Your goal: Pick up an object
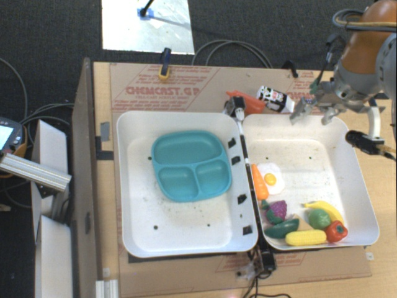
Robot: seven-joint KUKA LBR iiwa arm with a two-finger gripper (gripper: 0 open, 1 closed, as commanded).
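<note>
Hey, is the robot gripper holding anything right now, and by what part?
Nothing held: the gripper hangs open over the right bin's far rim, nothing between its jaws.

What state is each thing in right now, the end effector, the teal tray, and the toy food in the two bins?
End effector: above the right bin's far rim, holding nothing that shows.
Teal tray: flat in the left bin, compartments bare.
Fried egg: flat in the right bin.
Carrot: lying along the right bin's left wall.
Corn: on its side at the near wall.
Banana: lying behind the green fruit.
</note>
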